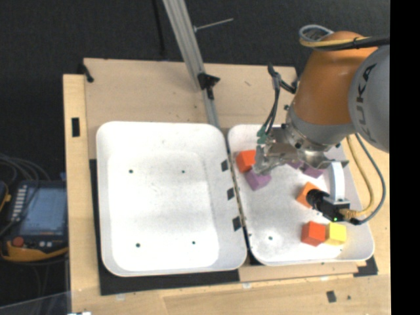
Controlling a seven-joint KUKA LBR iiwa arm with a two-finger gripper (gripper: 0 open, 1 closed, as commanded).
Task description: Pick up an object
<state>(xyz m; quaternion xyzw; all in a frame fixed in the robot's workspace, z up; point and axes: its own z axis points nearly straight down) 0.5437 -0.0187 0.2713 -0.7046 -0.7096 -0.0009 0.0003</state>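
Observation:
My gripper (264,167) hangs low over the far left part of the right bin (282,248). It is directly above a purple block (258,180) and just right of an orange block (245,160). Nothing is seen held between the fingers. Another purple piece (312,171) peeks out from under the wrist. An orange block (306,193) lies mid-right, and an orange cube (314,233) touches a yellow cube (337,234) near the front right corner.
The left bin (164,199) lies beside the right one, split by a dark divider (235,192). A slanted metal rod (187,41) rises behind the bins. A black cable part with a green light (331,210) hangs over the right bin.

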